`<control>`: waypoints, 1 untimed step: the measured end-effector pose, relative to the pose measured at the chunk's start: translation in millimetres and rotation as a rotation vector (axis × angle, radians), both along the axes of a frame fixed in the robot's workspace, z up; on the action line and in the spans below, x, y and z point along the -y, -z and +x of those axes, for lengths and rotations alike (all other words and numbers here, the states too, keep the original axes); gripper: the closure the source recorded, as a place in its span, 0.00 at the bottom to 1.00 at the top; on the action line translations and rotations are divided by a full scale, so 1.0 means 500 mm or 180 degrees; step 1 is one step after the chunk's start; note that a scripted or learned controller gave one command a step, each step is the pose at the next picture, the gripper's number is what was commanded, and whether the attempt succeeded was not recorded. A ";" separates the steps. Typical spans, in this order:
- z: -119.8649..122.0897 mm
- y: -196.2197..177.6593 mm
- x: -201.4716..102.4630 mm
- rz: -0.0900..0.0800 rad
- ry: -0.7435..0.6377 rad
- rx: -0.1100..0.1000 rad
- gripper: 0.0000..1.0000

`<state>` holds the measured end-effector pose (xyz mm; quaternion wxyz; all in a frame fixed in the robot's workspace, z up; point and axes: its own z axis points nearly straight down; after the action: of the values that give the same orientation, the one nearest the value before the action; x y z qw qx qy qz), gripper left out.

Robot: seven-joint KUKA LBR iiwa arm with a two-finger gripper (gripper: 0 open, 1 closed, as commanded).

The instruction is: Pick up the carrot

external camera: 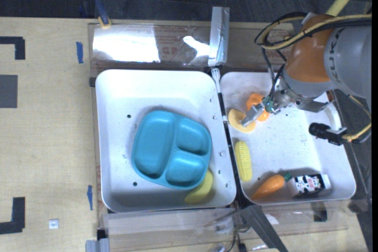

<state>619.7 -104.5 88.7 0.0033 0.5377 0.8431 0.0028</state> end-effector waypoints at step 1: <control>0.003 0.001 0.002 0.0004 0.0364 0.0003 0.00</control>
<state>621.3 -105.5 88.1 0.0035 0.5851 0.8110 0.0034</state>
